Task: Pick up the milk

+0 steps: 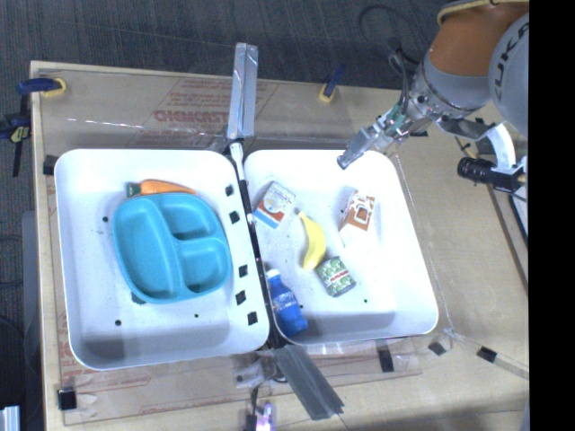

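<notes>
The milk carton (pixel 358 212) lies in the right bin (pixel 409 241), in its upper right part. The gripper (pixel 352 153) hangs just above it in the frame; I cannot tell how it is set. You should lower straight over the carton and avoid the banana (pixel 312 241).
</notes>
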`<state>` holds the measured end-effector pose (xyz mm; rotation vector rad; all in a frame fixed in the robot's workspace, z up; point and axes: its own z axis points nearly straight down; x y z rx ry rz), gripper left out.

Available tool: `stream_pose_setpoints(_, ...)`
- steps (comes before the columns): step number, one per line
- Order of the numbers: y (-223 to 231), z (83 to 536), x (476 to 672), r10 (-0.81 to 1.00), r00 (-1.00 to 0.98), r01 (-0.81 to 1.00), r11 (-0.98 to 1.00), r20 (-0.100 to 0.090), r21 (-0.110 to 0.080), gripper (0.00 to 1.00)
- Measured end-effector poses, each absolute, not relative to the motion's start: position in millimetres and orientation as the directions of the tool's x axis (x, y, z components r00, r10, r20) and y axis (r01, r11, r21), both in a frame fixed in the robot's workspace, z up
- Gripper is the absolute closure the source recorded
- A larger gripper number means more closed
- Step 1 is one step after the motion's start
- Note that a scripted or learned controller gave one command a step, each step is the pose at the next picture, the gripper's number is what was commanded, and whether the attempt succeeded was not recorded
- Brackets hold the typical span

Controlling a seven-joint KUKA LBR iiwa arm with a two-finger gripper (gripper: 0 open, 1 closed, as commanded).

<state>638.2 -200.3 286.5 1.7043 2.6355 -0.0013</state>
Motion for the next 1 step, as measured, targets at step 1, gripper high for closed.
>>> stream_pose_setpoints(1,-209.1,238.6,645.4,0.884,-0.467,0.884,0.467,0.000,-0.001,0.00)
